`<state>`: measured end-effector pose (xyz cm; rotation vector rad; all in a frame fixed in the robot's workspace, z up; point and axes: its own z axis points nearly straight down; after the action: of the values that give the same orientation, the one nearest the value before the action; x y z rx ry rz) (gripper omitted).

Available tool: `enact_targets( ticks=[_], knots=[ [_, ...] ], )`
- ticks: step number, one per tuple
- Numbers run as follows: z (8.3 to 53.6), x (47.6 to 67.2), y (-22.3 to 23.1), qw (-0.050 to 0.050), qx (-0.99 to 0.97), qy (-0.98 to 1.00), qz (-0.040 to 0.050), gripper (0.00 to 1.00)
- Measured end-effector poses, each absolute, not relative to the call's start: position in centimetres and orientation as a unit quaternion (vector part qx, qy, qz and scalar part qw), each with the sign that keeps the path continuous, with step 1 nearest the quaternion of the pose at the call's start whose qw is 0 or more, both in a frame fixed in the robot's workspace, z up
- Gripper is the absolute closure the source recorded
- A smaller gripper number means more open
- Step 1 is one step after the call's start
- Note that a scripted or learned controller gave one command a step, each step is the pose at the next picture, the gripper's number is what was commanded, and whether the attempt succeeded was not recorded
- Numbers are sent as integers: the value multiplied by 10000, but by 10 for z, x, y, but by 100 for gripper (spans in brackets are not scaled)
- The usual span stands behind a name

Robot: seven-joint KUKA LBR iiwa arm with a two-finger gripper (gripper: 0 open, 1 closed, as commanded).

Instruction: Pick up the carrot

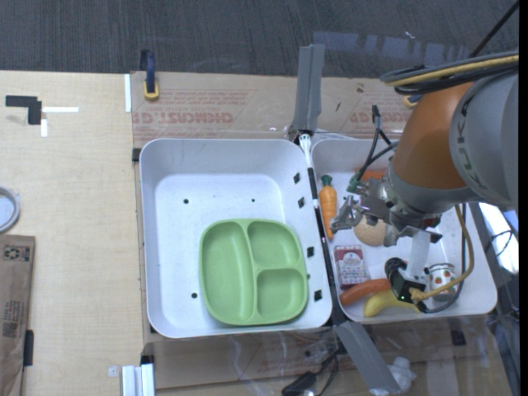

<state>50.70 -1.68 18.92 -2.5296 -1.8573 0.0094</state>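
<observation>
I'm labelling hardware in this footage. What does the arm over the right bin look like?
The arm is a bulky grey cylinder with a broad orange band above the wrist. Below it sits a metallic wrist block leading to the gripper. Black cables loop beside it, and a yellow-and-black cable bundle runs across its top.

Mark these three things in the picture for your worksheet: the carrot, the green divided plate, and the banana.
carrot (328, 204), camera view, on the middle of its orange body.
green divided plate (219, 279), camera view, on the floor of its long left compartment.
banana (379, 305), camera view, on the middle of its yellow curve.
</observation>
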Motion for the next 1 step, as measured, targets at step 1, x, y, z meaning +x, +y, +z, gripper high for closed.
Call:
enact_targets(
  ticks=[1],
  knots=[
    [189, 503, -79, 16, -7959, -6054, 28, 0]
  ],
)
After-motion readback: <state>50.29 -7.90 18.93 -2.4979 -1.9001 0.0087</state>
